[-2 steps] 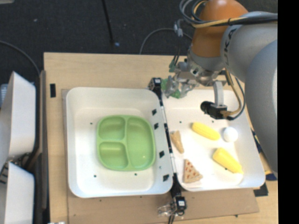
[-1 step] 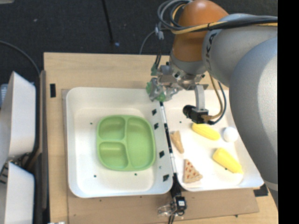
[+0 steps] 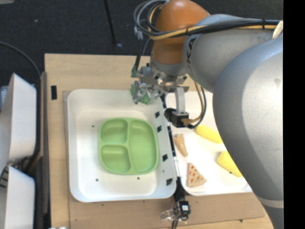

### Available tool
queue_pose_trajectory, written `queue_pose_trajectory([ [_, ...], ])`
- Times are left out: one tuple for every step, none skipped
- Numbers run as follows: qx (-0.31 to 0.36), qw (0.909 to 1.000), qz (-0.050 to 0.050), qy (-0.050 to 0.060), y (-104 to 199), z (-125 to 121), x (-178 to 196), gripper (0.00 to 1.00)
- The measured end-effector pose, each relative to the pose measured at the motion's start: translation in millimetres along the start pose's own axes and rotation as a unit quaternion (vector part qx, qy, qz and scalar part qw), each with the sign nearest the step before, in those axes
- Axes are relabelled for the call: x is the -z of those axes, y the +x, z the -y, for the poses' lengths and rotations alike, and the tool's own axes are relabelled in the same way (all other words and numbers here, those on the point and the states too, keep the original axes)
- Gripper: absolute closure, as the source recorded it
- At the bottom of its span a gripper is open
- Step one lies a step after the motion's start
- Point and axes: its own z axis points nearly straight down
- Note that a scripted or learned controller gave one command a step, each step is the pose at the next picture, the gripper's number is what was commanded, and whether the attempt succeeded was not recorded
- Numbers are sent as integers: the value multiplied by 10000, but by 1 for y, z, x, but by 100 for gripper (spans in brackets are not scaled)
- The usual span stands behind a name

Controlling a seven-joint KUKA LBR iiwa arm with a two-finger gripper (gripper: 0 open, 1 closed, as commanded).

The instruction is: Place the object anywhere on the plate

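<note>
A light green plate (image 3: 127, 145) with three compartments lies in the middle of the left white bin (image 3: 81, 142). My gripper (image 3: 143, 90) hangs over the back right corner of that bin, just beyond the plate's far edge. A small green lump (image 3: 144, 98) shows at its lower end; whether it is held is unclear. The orange wrist band and grey arm cover the upper right of the view.
The right bin (image 3: 214, 187) holds a yellow piece (image 3: 208, 133), a second yellow piece (image 3: 228, 163), a tan wedge (image 3: 180, 145) and a pizza-slice toy (image 3: 194, 175). A divider rail (image 3: 167, 151) runs between the bins. The arm hides much of the right bin.
</note>
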Motion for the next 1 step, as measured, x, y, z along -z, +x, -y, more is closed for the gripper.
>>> queue_pose_trajectory([
  [-28,10000,8,4,-4,0,0,0],
])
